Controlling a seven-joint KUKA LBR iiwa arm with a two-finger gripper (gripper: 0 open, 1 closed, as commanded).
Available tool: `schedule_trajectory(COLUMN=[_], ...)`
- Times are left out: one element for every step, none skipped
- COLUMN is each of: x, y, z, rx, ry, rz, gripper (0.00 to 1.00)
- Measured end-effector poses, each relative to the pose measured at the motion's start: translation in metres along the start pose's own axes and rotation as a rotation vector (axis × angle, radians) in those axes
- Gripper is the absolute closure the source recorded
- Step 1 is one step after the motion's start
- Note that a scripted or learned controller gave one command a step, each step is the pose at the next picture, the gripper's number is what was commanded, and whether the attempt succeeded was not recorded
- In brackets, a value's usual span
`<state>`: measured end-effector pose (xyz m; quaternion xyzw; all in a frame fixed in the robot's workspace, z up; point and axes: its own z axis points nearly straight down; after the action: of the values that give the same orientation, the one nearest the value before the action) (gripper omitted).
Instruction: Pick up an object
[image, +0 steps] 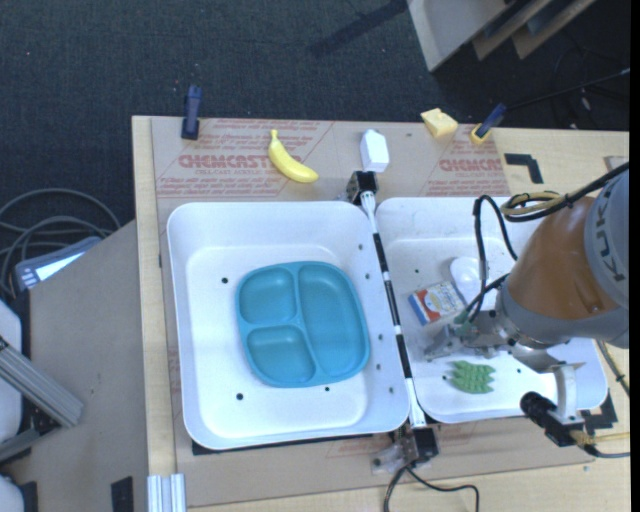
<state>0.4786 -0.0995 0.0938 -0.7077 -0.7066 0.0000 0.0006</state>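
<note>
In the right bin (430, 215) lie a small red, blue and white carton (432, 302), a white rounded object (465, 272) and a green leafy toy (472, 376). The grey and orange arm (560, 270) reaches in from the right. My gripper (448, 340) hangs low over the right bin, just below the carton and just above and left of the green toy. Its tip is blurred and partly hidden by the wrist, and I see nothing clearly held in it.
The left bin (200, 250) holds a blue divided plate (300, 323). On the bench behind the bins lie a yellow banana (290, 160), a white piece (374, 150), a yellow block (438, 122) and a blue clamp (190, 110). Black cables (490, 225) loop beside the arm.
</note>
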Motion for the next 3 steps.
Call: schedule_trajectory(x=[-0.002, -0.002, -0.002], y=[0.000, 0.000, 0.000], z=[0.010, 0.000, 0.000], rx=[0.002, -0.001, -0.001], ry=[0.000, -0.001, -0.001], rz=[-0.001, 0.000, 0.000], gripper=[0.00, 1.00, 0.00])
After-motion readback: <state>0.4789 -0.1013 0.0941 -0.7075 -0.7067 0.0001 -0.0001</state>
